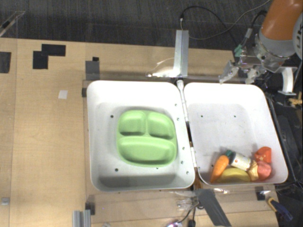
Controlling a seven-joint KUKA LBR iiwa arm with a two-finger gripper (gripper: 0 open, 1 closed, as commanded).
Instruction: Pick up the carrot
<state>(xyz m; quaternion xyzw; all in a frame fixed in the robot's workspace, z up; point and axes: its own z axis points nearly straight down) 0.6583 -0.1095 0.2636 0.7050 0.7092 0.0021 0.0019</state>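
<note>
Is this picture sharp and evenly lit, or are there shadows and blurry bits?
Camera view: soft, even light; a grey shadow lies along the near wall of the left bin; the carrot and green plate look slightly soft; the gripper is blurry.

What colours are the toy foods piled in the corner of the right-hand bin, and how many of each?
Orange: 1, the carrot
Yellow: 1, the banana
White: 1, a small bottle-like piece
Red: 1, a red piece
Red and tan: 1, an apple-like piece
Total: 5

Carrot (219, 167) hemmed by banana (235, 175), near wall; left side open.
</note>
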